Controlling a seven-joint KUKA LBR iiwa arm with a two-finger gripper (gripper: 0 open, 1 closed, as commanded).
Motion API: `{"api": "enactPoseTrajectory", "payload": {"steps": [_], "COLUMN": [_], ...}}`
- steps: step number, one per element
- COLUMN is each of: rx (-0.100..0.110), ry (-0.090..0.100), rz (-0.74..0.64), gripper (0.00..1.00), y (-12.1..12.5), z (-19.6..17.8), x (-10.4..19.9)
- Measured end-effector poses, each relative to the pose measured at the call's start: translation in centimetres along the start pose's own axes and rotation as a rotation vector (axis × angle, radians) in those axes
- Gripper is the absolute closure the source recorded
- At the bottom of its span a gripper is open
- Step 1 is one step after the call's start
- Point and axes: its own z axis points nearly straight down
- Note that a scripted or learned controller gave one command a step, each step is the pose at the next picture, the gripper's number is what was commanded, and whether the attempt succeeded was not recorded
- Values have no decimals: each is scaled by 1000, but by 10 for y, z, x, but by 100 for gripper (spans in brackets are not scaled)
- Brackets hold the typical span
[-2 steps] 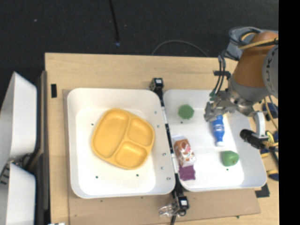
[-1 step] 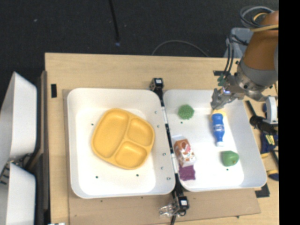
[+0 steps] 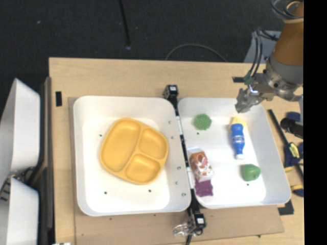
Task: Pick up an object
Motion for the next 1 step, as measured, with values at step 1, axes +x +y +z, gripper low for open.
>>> {"api": "enactPoseTrajectory", "payload": {"steps": [1], "rx": [5], "ry": [1], "rz": [-1], "gripper": [100], "y": [-2], "z": [-1], "x": [49]}}
